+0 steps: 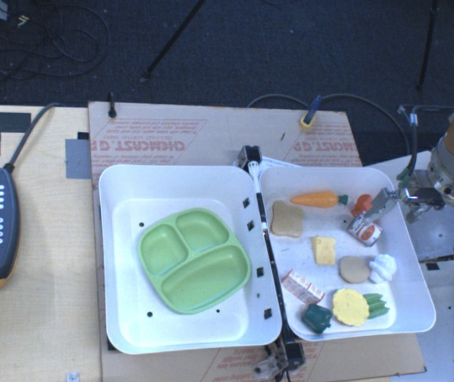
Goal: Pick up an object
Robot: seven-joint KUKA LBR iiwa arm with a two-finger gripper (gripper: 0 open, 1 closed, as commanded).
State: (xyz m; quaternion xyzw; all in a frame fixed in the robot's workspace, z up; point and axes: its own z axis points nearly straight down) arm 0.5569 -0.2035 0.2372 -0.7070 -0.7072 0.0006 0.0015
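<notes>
While the arm reaches in from the right edge, we see its gripper low over the far right corner of the right bin, right at a small red-and-silver can. Whether the fingers are apart or together we cannot tell, since the metal there blurs into the can. The likely target lies just beside a red piece and the carrot, so crowding may spoil a clean grip. The other candidates sit scattered: bread slice, cheese cube, tan round piece, yellow corn near the front. The left bin holds a green divided plate, probably as a place for things picked up
</notes>
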